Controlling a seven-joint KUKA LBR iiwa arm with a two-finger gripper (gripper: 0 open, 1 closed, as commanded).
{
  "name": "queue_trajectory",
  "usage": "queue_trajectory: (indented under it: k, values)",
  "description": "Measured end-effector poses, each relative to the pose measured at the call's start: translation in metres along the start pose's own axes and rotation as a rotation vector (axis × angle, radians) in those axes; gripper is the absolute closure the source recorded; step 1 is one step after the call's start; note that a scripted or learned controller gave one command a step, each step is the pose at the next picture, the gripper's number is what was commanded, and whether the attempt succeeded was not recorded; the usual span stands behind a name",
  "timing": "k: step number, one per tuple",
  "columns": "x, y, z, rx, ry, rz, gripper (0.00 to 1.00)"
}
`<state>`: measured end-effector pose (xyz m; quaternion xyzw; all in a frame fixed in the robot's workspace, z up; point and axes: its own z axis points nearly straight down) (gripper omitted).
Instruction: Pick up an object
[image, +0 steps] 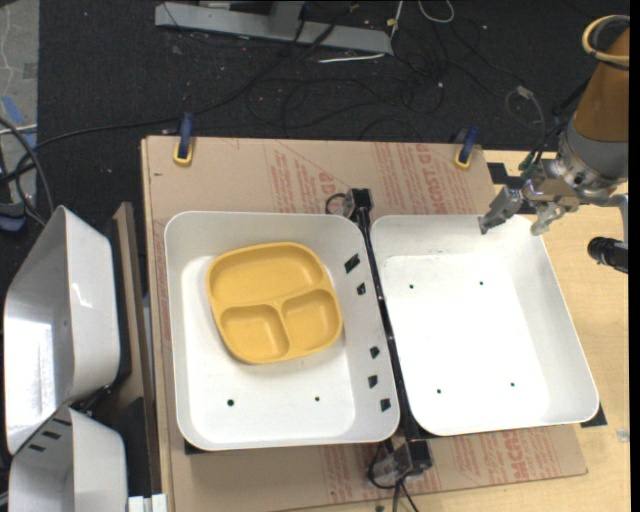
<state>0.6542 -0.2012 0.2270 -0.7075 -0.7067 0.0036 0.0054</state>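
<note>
A yellow divided plate with three compartments lies flat in the left white bin, toward its upper middle. My gripper hangs at the far right, over the upper right corner of the right white bin. Its two fingers stand spread apart with nothing between them. The gripper is well away from the plate, about a bin's width to its right.
The bins sit side by side on a cardboard-covered bench, held by yellow clamps at the back. White containers stand off the left edge. Cables run across the dark floor behind.
</note>
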Motion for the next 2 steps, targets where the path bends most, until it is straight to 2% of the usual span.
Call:
queue_trajectory:
  k: [1,2]
  values:
    - [0.001,0.003,-0.009,-0.013,-0.003,-0.003,0.00]
    - [0.009,0.001,0.052,-0.008,-0.002,-0.004,0.00]
